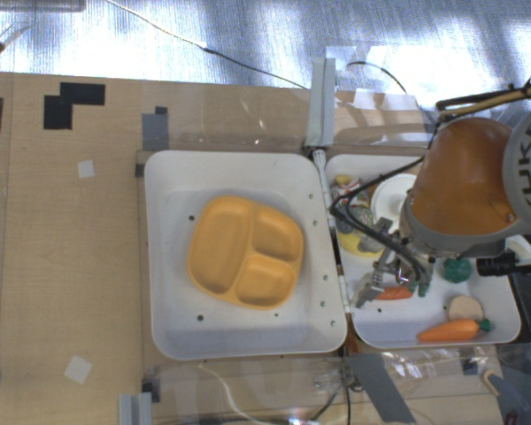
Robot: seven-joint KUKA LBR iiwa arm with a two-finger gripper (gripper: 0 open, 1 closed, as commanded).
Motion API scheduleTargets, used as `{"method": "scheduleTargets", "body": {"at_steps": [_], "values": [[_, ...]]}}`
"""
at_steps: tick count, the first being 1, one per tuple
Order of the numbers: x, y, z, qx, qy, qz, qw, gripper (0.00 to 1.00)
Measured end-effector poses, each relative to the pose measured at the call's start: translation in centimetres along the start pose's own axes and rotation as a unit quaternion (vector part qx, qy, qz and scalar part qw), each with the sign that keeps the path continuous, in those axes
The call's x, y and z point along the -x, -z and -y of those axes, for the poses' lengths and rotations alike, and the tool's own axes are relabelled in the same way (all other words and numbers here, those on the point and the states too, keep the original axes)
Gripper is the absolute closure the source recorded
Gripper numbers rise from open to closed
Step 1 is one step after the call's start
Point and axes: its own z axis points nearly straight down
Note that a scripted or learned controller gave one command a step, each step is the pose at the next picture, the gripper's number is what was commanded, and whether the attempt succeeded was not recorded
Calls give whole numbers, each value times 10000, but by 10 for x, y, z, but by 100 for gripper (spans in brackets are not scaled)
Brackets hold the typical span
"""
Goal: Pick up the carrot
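Note:
The carrot point(449, 330), orange with a green stem end pointing right, lies flat near the front wall of the right bin point(513, 330). My gripper point(394, 285) hangs low over the middle of that bin, up and to the left of the carrot and apart from it. Its two grey fingers point(369, 290) stand spread apart, so it is open. A small red-orange piece point(395, 295) lies on the bin floor between them. The arm's orange band hides much of the bin's back half.
A yellow divided plate point(245, 251) sits in the left bin point(173, 326). Around the gripper in the right bin are a beige round piece point(465, 307), a green item point(457, 270), a white dish point(389, 197) and a yellow item point(358, 243).

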Motion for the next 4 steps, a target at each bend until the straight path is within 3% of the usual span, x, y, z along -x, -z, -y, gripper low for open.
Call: {"method": "scheduleTargets", "body": {"at_steps": [1,2,3,4], "values": [[27,153,79,-24,2937,49,9559,0],[24,54,47,2,2835,-28,9590,0],[10,-1,3,-3,1166,-18,9932,0],[12,11,2,4,1189,28,9929,100]]}}
